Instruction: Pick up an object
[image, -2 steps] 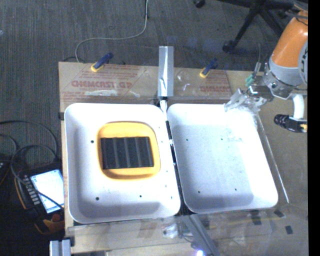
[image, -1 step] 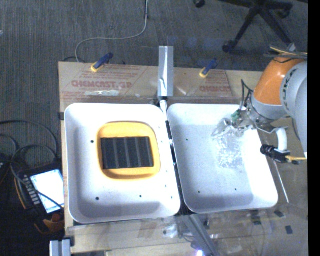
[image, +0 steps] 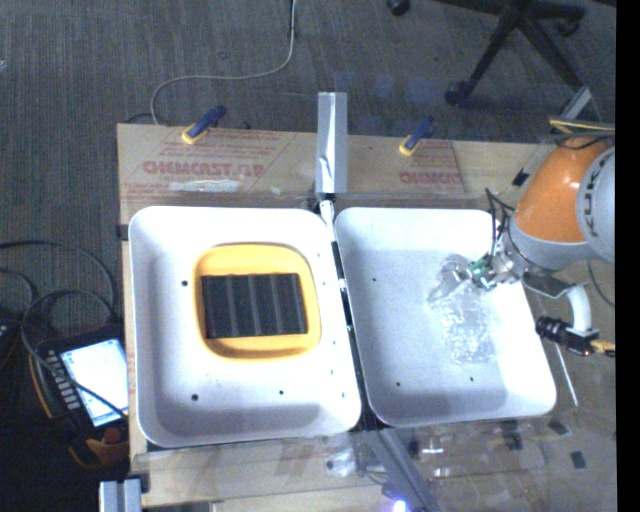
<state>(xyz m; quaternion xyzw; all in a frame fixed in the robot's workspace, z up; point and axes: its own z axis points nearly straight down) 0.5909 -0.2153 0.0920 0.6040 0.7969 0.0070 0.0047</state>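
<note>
The left bin (image: 150, 300) holds a yellow tray (image: 258, 262) with a dark ribbed insert (image: 253, 305), lying flat near the bin's middle. It looks rigid and fairly light, with a smooth rounded rim; a two-finger grip would do best across that rim on one edge, since the flat middle offers nothing to pinch.

The right bin (image: 400, 300) holds a crumpled clear plastic thing (image: 462, 312), probably a wrapper or thin blister, sprawled from the bin's upper right toward its centre. I judge it very light, soft and springy, slippery on its flat parts and hard to see. The bunched folds at its upper end look the best place to take hold, as flat film would likely slide out.

The gripper (image: 488, 270) sits at that upper end of the plastic, touching it or just above it, under the orange band of the arm (image: 560, 210). Whether the claw is wide, narrow or clamped on the plastic cannot be told from here, as the wrist hides it
</note>
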